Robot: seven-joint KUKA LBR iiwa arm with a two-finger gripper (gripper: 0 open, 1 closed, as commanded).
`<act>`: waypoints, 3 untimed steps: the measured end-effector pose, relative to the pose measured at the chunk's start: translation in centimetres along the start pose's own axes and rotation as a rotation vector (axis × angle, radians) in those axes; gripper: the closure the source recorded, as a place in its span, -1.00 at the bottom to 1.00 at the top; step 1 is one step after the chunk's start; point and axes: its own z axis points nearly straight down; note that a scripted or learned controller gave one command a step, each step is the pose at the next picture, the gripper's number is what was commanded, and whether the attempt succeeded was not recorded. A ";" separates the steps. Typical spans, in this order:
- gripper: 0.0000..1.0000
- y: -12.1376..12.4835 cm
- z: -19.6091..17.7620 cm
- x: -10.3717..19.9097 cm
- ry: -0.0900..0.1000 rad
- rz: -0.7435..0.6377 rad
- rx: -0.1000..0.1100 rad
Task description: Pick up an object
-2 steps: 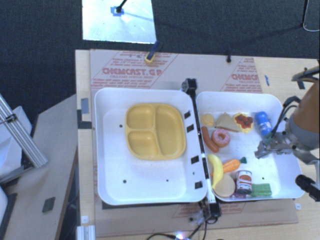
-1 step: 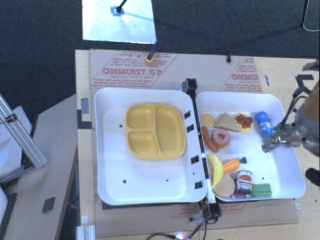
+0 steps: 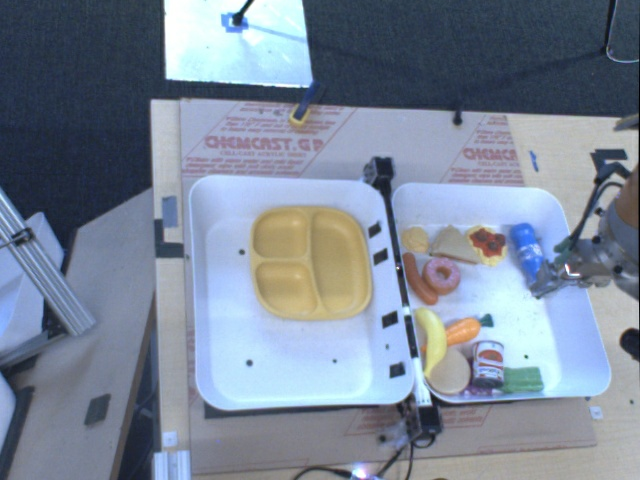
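Here we saw the left bin [image 3: 215,368] holding a yellow tray [image 3: 308,263], and the right bin [image 3: 575,313] crowded with toy food. The gripper [image 3: 548,286] hung beside a blue bottle [image 3: 526,249]; we couldn't tell how its grip stood.

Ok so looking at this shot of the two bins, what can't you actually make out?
- Gripper: small and blurred in the camera view, so the finger state is unclear.
- Arm: cut off by the right edge.
- Can: label too small to read.
- Round bun-like piece: partly covered by the banana.
- Pink item below the can: mostly hidden at the bin's front wall.
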 end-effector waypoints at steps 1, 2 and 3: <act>1.00 0.3 0.9 5.7 0.004 -0.005 0.002; 1.00 1.9 0.9 11.1 0.004 -0.006 0.002; 1.00 1.8 -0.2 16.0 0.004 -0.006 0.002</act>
